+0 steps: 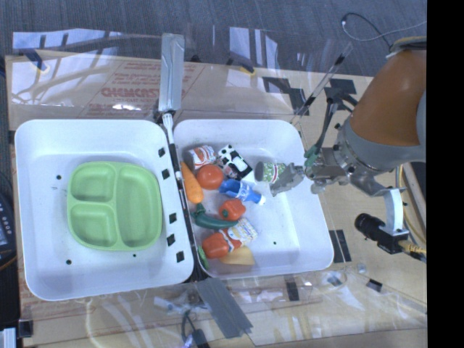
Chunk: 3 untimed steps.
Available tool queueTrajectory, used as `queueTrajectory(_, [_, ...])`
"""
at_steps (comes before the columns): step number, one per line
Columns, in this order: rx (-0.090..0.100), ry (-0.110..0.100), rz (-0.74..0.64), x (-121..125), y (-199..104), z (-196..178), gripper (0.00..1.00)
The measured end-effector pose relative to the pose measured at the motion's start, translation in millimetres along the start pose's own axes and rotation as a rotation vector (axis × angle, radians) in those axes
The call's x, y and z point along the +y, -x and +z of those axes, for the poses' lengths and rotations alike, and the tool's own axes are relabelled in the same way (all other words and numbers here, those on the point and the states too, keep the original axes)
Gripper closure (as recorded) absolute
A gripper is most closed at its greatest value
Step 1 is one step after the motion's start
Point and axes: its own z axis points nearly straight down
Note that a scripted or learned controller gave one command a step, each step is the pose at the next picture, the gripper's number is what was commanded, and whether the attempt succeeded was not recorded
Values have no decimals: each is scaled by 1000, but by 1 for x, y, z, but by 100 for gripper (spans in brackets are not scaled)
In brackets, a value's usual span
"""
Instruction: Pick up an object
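You have two shallow white bins. The left bin holds one light green plastic plate with three compartments. On the cardboard behind it, the red printing is too blurred to read. The right bin holds one orange carrot, two red tomatoes, one dark green cucumber, one black-and-white cow figure and one blue bottle. Your grey two-finger gripper sits over that bin, beside a green-and-white can; you cannot tell how its fingers stand.
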Motion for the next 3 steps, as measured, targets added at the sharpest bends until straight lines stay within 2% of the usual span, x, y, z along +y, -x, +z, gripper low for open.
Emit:
queueTrajectory(1, [0, -1, -35, 14, -51, 63, 0])
queueTrajectory(2, [-1, 3, -174, 28, -53, 186, 0])
queueTrajectory(3, [0, 1, -269, 71, -51, 196, 0])
